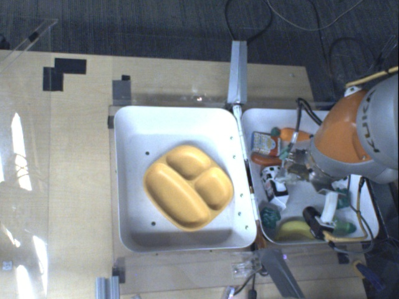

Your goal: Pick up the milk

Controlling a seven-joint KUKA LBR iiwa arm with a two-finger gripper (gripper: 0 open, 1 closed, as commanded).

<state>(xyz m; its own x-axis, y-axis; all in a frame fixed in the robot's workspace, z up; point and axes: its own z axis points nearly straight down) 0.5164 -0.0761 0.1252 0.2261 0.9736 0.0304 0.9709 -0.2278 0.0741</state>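
The milk (272,180) is a small white carton with black cow spots, lying near the left wall of the right bin (374,212). My gripper (290,169) hangs over the middle of that bin, just to the right of the milk and close above it. The grey arm with its orange band (340,136) comes in from the right and hides part of the bin behind it. The wrist covers the milk's right side, so I cannot tell whether the gripper touches it.
The left bin (134,136) holds a big yellow bread-like loaf (189,184). Around the milk lie a juice carton (265,143), an orange (290,134), a green item (269,216), a banana (293,230), a dark eggplant (313,220) and a white bottle (329,208).
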